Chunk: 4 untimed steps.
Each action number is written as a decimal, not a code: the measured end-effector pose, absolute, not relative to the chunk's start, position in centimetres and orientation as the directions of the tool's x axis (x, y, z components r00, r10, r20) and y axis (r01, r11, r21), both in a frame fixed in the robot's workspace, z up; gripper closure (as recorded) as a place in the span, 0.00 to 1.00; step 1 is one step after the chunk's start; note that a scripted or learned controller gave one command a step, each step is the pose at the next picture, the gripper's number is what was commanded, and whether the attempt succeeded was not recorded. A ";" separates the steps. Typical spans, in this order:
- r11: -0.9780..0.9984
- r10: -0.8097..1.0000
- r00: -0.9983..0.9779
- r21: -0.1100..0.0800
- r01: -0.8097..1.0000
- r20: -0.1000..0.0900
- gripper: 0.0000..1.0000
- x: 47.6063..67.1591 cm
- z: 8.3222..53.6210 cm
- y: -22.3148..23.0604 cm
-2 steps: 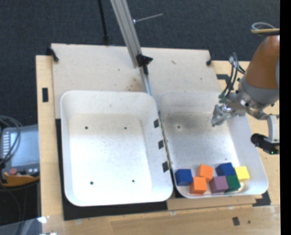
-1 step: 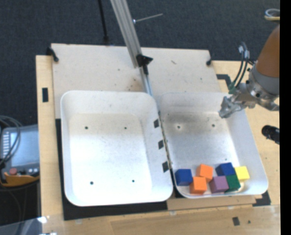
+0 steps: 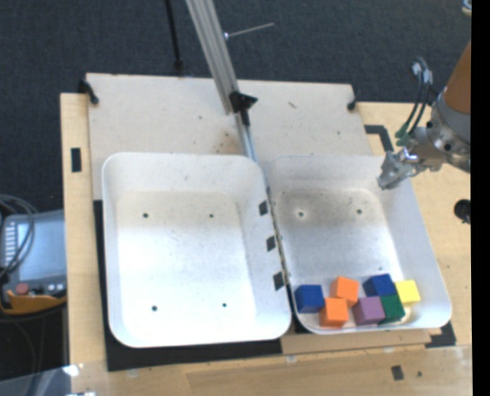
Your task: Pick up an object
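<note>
Several small blocks lie bunched at the near edge of the right bin (image 3: 410,221): a blue one (image 3: 309,297), two orange ones (image 3: 346,288) (image 3: 335,311), a purple one (image 3: 367,310), a green one (image 3: 393,308), a second blue one (image 3: 380,285) and a yellow one (image 3: 407,291). My gripper (image 3: 391,172) hangs over the bin's far right corner, well away from the blocks, with nothing seen between its fingers.
The left bin (image 3: 113,221) sits beside the right one, with a row of black clips (image 3: 271,242) along their shared edge. A slanted metal pole (image 3: 214,44) rises behind the bins. A pendant box (image 3: 30,250) and cables lie off the bench at left.
</note>
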<state>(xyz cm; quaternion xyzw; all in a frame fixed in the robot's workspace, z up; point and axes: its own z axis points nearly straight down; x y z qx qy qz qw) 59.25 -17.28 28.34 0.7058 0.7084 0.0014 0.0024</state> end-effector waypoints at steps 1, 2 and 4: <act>0.006 1.000 -0.006 0.001 1.000 0.000 1.00 58.4 26.8 -11.9; 0.006 1.000 -0.006 0.000 1.000 0.000 1.00 58.0 25.4 -6.8; 0.009 1.000 -0.009 0.000 1.000 0.003 1.00 55.0 25.2 3.1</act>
